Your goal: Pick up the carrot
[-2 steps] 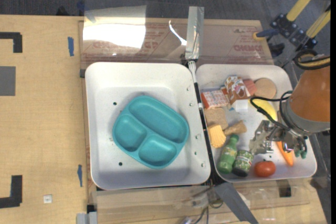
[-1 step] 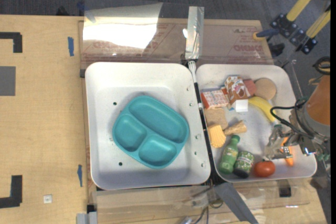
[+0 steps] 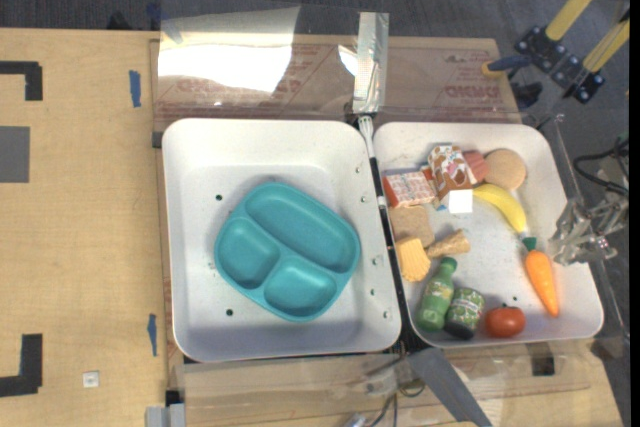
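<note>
Carrot (image 3: 542,281) bears no readable writing in right bin (image 3: 578,177).

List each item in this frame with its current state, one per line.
carrot: lying in the right bin, near its right wall, green end up-frame, not held.
gripper: at the right bin's right edge, just right of the carrot's top.
banana: lying flat, up-frame of the carrot.
tomato: resting at the front wall.
green bottle: lying on its side.
teal tray: sitting in the left bin, compartments bare.
</note>
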